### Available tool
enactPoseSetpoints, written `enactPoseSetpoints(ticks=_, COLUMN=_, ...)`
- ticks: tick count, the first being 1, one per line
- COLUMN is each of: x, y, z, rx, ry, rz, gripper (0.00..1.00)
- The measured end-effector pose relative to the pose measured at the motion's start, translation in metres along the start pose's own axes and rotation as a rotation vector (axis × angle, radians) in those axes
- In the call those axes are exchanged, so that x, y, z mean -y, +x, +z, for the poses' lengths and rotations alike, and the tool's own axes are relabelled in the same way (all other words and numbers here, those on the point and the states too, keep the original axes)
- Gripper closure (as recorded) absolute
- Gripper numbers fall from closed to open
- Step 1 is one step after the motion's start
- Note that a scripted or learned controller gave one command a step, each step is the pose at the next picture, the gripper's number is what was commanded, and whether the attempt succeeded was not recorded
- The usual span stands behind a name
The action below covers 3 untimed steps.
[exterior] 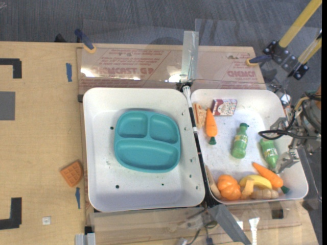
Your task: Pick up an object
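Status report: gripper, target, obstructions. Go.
Gripper low at right bin's right edge, nothing seen between fingers. Green bottle beside it, unlifted. Carrot and black cable crowd it.

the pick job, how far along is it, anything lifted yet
Nothing looks lifted: the orange carrot, green bottle, small carton and pumpkin all lie in the right bin. The hand sits low at that bin's right edge, beside a second green bottle. Gripping and raising an item remain.
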<state>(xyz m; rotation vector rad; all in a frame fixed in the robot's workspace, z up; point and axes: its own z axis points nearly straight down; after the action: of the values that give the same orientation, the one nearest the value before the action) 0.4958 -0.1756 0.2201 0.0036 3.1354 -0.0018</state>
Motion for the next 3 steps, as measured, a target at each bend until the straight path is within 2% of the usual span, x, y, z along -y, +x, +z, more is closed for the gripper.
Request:
enactPoseSetpoints(ticks=1, x=-0.031, y=-0.044, z=0.117, rx=-0.004, ry=-0.005, rz=-0.184, gripper=0.0)
enactPoseSetpoints(ticks=2, x=-0.074, y=-0.103, z=0.131, rx=0.007, ry=-0.001, rz=-0.125, gripper=0.0)
enactPoseSetpoints(ticks=3, x=-0.085, y=-0.172, z=0.133, rx=0.003, ry=-0.001, rz=-0.272, gripper=0.0)
